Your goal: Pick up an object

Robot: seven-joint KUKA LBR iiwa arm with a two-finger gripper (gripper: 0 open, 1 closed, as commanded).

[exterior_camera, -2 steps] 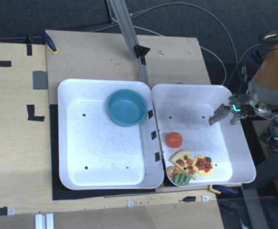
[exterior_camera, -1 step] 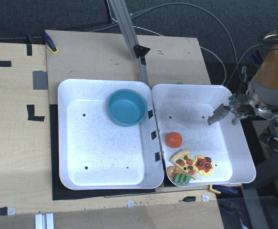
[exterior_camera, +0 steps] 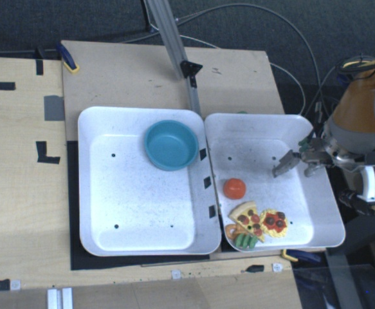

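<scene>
Pizza toy [exterior_camera: 256, 223]: near edge of right bin [exterior_camera: 322, 227], flat, probably light and stiff; rim crowds it, awkward to pinch.
Orange ball [exterior_camera: 235, 188]: just beyond, left-centre of that bin; small, round, likely slippery; take across its middle, bare floor all round.
Gripper [exterior_camera: 283, 167]: right of ball, low over the bin; fingers spread, holding nothing.
Blue bowl [exterior_camera: 171, 145]: far corner, left bin [exterior_camera: 110, 192].

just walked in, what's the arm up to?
The arm's end effector hangs over the right bin, near its right wall, with nothing between its fingers. A tomato and two pizza slices lie toward that bin's front. A blue bowl sits in the left bin. Nothing is picked yet.
</scene>
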